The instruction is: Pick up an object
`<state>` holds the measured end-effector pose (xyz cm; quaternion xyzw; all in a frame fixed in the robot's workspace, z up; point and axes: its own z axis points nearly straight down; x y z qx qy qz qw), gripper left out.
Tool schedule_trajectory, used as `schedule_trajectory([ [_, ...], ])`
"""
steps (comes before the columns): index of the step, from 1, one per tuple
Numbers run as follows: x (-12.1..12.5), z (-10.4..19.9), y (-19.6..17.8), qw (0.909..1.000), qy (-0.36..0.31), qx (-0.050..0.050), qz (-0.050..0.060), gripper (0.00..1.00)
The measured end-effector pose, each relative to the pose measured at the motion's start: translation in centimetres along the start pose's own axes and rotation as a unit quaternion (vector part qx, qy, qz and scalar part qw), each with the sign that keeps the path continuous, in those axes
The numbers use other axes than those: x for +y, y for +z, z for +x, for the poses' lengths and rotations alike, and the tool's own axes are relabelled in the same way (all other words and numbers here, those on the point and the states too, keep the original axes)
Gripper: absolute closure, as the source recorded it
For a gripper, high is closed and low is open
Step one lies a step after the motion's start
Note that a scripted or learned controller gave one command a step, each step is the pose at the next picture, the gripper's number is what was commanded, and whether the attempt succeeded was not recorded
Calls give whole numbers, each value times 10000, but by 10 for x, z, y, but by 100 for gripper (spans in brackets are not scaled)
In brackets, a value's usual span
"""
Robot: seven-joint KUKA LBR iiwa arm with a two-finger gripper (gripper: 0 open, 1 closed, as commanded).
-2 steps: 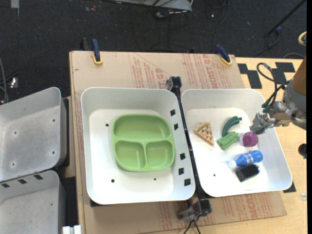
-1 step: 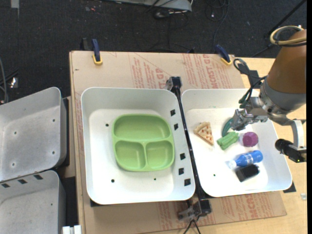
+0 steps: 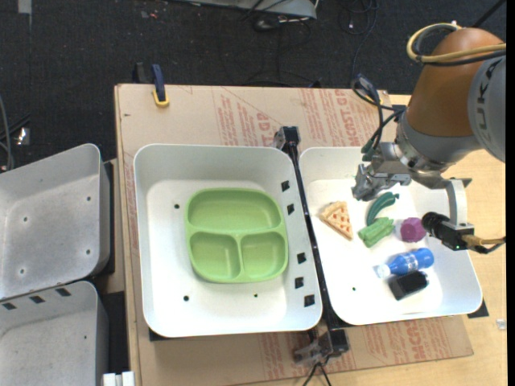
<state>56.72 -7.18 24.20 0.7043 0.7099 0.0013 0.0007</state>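
- Several small objects lie in the right bin [image 3: 338, 167], clustered just below and beside the gripper [image 3: 368, 185]: a dark green pepper-like piece [image 3: 381, 203] closest, almost under the tool, a lighter green toy [image 3: 376, 232] just past it, and a pizza-slice toy [image 3: 338, 219] off to its far side.
- Whether the gripper is spread or closed, I cannot tell from here; the wrist housing hides it, and nothing is visibly held.
- Judging by its position, the dark green piece looks the likeliest target, though that is only a guess.
- Risk: the two green pieces lie nearly touching, so a descent slightly off could nudge one into the other or pinch both and drop them.
- Risk: the dark piece is slim and curved, and may roll or slip out of a squeeze.
- Further from the tool sit a purple object [image 3: 412, 229], a blue bottle [image 3: 410, 260] and a black block [image 3: 409, 285], well clear of the approach.
- Beyond the dividing rim, the left bin [image 3: 153, 215] holds a green divided tray [image 3: 237, 234], well away from the tool.
- Cables trail from the arm [image 3: 455, 79] above the bin; they appear clear of the objects.
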Motion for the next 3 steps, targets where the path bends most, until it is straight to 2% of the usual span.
schedule_trajectory([
  [1,20,56,10,10000,5,-6,8,100],
  [3,75,166,15,10000,10,-2,-4,100],
])
